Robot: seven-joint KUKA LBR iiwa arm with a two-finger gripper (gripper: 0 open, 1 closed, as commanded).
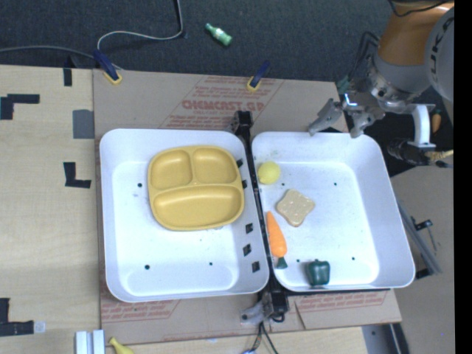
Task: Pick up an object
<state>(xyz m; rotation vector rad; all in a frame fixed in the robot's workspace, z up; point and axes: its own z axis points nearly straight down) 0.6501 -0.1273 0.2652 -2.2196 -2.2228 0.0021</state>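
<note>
The right white bin [369,168] holds a yellow ball [269,172], a tan slice of toy bread [295,207], an orange carrot [275,234] and a dark green pepper [318,272]. My gripper [339,122] hangs above the bin's far right corner, beyond its rim, apart from all of these. Its two fingers [321,121] are spread wide with nothing between them. The grey arm with its orange band [409,35] reaches in from the upper right.
The left white bin [122,220] holds a yellow divided plate [196,186]. A black clip divider [245,127] joins the two bins. Cardboard lies under both, held by blue-yellow clamps [109,71]. A small green object [218,34] and a cable lie on the dark floor behind.
</note>
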